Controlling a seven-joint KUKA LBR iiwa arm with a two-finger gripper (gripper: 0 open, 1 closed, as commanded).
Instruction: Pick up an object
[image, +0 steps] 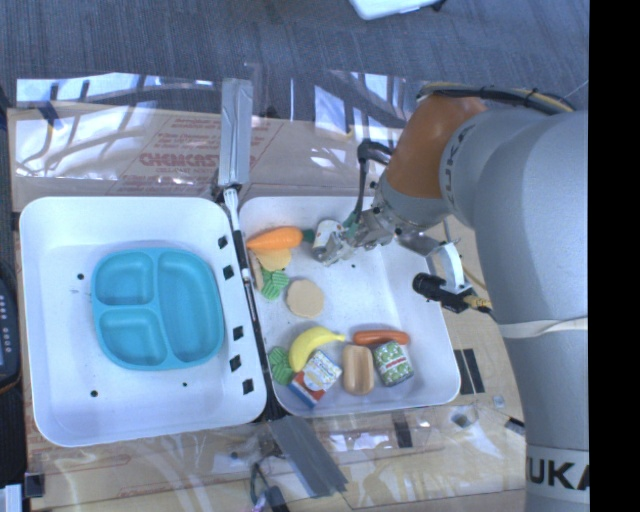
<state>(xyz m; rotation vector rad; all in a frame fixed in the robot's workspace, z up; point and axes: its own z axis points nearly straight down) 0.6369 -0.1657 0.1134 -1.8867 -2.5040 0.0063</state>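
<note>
My gripper (330, 243) is low in the back of the right bin (425, 305), reaching in from the right. It hangs just right of an orange carrot (275, 239). Something small and pale shows at its tips, too unclear to name. In front of it lie a tan round cookie (305, 298), a yellow slice (273, 260) and a green leafy piece (272, 285). Along the bin's front edge sit a yellow banana (314, 343), a small carton (321, 373), a bread roll (357, 368), a green can (393, 364) and a red-orange sausage (381, 337).
The left bin (60, 390) holds a blue divided plate (157, 305). A grey divider bar (235, 130) runs between the bins at the back. The arm's big grey body (530, 200) covers the right side of the bench.
</note>
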